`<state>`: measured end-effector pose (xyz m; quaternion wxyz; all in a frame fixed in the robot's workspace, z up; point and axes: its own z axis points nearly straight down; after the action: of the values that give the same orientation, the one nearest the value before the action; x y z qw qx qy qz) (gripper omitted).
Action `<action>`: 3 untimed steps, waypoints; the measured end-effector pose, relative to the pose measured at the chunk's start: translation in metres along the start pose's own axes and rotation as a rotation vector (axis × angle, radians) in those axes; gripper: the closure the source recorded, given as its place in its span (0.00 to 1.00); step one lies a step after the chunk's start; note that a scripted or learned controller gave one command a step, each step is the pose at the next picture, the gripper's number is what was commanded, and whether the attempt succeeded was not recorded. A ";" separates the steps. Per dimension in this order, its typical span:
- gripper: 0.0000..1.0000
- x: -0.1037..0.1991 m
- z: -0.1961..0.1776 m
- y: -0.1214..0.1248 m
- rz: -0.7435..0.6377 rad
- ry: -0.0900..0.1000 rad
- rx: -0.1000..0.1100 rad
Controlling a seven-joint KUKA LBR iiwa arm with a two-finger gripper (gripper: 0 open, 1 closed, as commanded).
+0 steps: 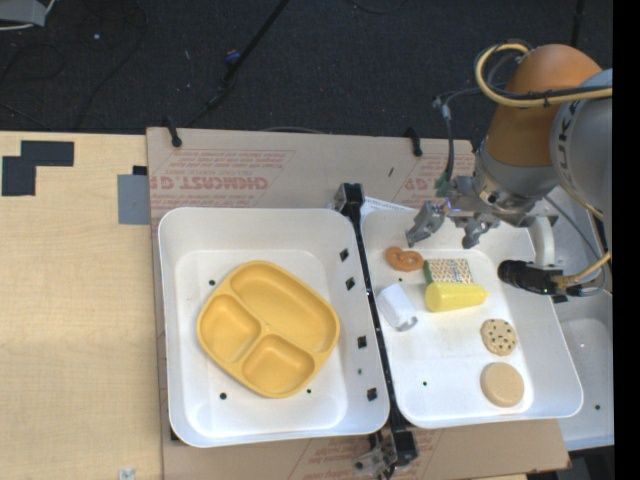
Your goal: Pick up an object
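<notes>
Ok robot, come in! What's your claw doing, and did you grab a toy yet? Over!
Gripper open, above right bin's far edge, holding nothing. Nearest: pretzel, just below the fingers. Nothing blocking it; yellow block close by.

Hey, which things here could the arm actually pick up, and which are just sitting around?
Pickable, in the right bin:
pretzel
yellow block
white cylinder
chocolate-chip cookie
plain tan cookie
The claw hovers above them.

Lying about:
yellow divided plate in the left bin

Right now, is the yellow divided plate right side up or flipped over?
Right side up. The yellow divided plate lies flat in the left bin, its three hollow compartments facing the camera, nothing in them.
</notes>
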<state>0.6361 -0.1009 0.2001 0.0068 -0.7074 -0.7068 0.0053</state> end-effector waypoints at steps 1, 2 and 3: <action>0.00 0.000 -0.009 0.003 -0.002 -0.001 -0.014; 0.00 -0.010 0.044 0.005 0.000 -0.002 -0.009; 0.00 -0.019 0.098 -0.001 0.000 -0.002 -0.009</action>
<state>0.6338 -0.1195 0.1020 0.0029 -0.7074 -0.7068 0.0025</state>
